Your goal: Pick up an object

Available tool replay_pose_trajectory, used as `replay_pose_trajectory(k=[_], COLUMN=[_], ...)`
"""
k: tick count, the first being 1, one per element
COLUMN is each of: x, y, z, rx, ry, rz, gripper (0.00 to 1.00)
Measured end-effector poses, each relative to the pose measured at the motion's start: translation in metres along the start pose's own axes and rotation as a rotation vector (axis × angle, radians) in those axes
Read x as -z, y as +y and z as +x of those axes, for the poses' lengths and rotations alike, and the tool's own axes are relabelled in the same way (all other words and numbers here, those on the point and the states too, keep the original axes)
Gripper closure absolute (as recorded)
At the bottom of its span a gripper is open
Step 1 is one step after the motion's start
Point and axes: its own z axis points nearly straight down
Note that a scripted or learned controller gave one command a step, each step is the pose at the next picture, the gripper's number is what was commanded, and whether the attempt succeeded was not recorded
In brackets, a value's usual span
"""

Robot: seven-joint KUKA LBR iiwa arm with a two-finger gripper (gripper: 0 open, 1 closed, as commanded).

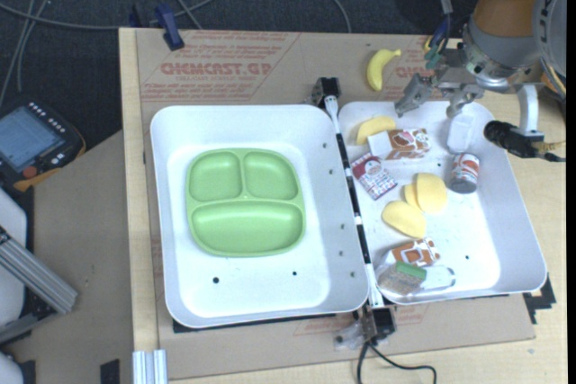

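Observation:
My gripper hangs over the back edge of the right bin, open, with nothing between its fingers. Just in front of it lie a white bottle and a small printed box. A yellow wedge rests at the bin's back left. A red-and-white packet lies by the bin's left wall. A small can lies on its side, with two yellow pieces to its left. A clear bag with a printed item is at the front.
A green divided tray sits in the left bin. A toy banana lies on the cardboard behind the bins. A black clamp stands between the bins at the back. Cables trail behind the bench.

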Motion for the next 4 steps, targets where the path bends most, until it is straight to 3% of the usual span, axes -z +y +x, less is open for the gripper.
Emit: replay_pose_trajectory(k=[1, 2, 3, 4], x=[-0.104, -0.110, -0.115, -0.103], y=[0.012, -0.023, 0.005, 0.006], z=[-0.037, -0.011, -0.044, -0.044], rx=[0.000, 0.000, 0.003, 0.003], ry=[-0.002, -0.002, 0.006, 0.004], rz=[-0.015, -0.013, -0.005, -0.009], gripper=[0.00, 0.00, 0.00, 1.00])
